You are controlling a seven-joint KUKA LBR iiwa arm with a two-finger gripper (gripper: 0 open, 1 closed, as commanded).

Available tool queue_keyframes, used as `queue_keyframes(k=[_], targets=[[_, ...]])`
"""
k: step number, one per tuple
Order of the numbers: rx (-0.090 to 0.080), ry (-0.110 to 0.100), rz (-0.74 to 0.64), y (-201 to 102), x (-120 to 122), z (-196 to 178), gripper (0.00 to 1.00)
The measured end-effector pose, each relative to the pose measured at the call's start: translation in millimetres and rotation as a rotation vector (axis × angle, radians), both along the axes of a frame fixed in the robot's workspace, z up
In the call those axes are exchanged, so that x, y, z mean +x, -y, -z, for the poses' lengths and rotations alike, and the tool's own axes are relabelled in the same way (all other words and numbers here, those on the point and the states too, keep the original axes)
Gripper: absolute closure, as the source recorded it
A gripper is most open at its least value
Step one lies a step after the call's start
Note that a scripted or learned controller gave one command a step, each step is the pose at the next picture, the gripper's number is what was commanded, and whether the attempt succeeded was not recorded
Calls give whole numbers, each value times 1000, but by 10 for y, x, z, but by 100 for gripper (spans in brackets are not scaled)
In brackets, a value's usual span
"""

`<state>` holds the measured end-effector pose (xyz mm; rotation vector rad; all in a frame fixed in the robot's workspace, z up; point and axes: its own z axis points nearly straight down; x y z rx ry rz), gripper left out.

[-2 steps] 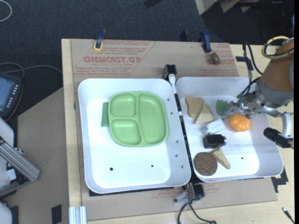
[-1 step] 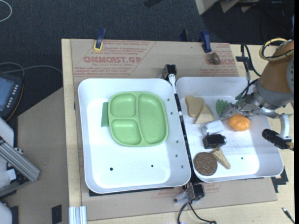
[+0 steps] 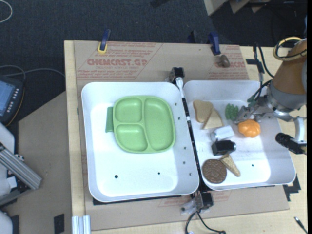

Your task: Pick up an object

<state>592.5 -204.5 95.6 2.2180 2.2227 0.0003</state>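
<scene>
The right bin (image 3: pixel 271 165) holds several small items. A tan cheese wedge (image 3: pixel 203 112) lies at its back left, with a green leafy piece (image 3: pixel 231 111) to its right. An orange fruit (image 3: pixel 249 128) sits near the middle right. A white block (image 3: pixel 224 132), a black object (image 3: pixel 223 146), a brown round cookie (image 3: pixel 214 171) and a tan cone-shaped piece (image 3: pixel 231 165) lie toward the front left. My gripper (image 3: pixel 245 112) reaches in from the right, low over the bin, between the green piece and the orange fruit, just behind the fruit.
The left bin (image 3: pixel 92 130) holds a green divided plate (image 3: pixel 144 123). The grey arm with its orange band (image 3: pixel 291 74) stands over the right bin's far right side. Clamps (image 3: pixel 103 42) sit at the bench's back edge, and cables trail at the front.
</scene>
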Motion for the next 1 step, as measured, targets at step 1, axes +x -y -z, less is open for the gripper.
queue_keyframes(k=[1], targets=[[-1, 4, 1, -36, 15, -439, 100]])
